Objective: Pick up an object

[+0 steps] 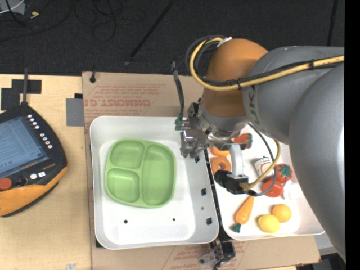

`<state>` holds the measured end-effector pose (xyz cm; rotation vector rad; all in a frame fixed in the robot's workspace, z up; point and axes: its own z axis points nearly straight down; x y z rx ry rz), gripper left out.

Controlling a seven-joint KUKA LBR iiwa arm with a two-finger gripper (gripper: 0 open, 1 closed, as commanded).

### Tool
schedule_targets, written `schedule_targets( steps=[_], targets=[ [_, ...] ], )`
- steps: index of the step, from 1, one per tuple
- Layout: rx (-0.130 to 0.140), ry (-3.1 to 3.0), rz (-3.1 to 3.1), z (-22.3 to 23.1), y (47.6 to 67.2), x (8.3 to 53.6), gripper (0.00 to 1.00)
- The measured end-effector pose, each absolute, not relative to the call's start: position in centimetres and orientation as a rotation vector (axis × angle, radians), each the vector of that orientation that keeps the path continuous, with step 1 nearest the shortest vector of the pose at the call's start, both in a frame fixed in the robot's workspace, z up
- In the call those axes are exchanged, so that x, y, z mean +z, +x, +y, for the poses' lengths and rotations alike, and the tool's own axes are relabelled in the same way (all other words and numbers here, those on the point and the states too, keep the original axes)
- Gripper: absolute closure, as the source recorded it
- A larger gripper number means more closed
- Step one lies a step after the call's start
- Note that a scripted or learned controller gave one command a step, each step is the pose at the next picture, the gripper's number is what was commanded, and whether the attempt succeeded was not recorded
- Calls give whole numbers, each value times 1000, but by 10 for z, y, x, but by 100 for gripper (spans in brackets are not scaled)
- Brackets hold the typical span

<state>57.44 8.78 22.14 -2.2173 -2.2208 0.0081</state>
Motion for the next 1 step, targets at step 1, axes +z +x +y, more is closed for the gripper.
schedule_targets(
  steps=[1],
  targets=[
    [2, -2220, -2221, 93, 587, 236, 100]
  ],
)
